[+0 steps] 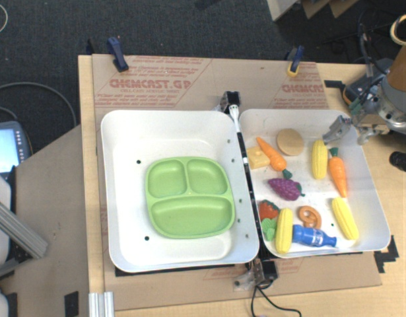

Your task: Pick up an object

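Beside the green divided plate (188, 197), the right bin (373, 207) holds toy food: two carrots (338, 173), corn cobs (319, 160), purple grapes (285, 188), a pretzel (309, 215), a blue bottle (313, 237). Bare white floor opens between grapes and the nearer carrot. At the bin's far right rim, the gripper (351, 128) hovers, holding nothing; whether its claw is spread cannot be told.

Right bin (377, 207) crowded — toy corn, carrots, grapes, bottle lie close together; left bin (117, 177) open around the green tray (188, 197).
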Available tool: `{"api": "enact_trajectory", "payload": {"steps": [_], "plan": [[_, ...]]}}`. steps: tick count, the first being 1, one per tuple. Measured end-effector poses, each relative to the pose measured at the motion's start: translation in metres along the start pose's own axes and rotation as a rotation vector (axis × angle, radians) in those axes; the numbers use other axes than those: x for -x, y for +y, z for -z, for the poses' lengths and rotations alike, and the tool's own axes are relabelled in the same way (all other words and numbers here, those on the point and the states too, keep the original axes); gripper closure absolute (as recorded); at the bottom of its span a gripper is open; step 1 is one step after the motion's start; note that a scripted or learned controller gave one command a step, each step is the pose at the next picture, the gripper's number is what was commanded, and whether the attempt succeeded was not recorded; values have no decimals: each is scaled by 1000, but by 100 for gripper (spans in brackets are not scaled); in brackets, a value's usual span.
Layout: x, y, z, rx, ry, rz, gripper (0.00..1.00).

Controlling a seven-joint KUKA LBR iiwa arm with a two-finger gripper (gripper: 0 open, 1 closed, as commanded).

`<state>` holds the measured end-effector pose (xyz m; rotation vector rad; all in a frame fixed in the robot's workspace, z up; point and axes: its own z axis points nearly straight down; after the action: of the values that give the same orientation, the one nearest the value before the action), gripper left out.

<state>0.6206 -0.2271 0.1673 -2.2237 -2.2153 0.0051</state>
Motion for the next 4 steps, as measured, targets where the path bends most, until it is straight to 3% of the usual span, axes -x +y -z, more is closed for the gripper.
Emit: {"api": "enact_trajectory", "payload": {"steps": [1,2,3,4], "plan": [[-64,49,15,11,-2,11,0],[-29,22,15,2,0,1,0],[-1,-6,-17,-1,1,1,0],[-70,-7,-3,3,3,9,0]]}}
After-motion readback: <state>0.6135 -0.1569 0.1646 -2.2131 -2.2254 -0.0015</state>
